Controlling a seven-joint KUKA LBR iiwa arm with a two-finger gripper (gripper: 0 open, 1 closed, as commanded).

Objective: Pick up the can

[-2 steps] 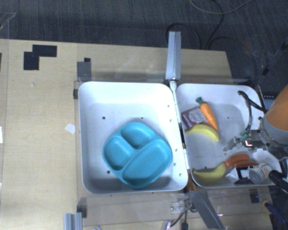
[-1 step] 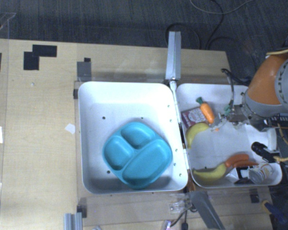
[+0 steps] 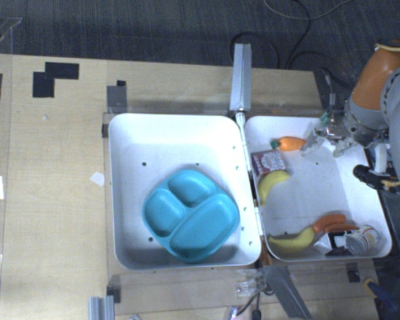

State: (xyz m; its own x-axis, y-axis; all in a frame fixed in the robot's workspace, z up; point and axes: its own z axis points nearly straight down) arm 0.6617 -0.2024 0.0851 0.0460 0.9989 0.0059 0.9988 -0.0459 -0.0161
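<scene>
Silvery can [image 3: 360, 240] lying in near right corner of right-hand bin [image 3: 333, 199], beside orange-handled tool [image 3: 333, 223] and banana [image 3: 295, 240]. Pincer [image 3: 328, 139] poised over far edge, well apart; open or closed, impossible to tell. Approach stage: next, travel toward near corner, descent onto can.

arm [image 3: 387, 92] – from right | end effector [image 3: 325, 139] – low, pointing left
</scene>
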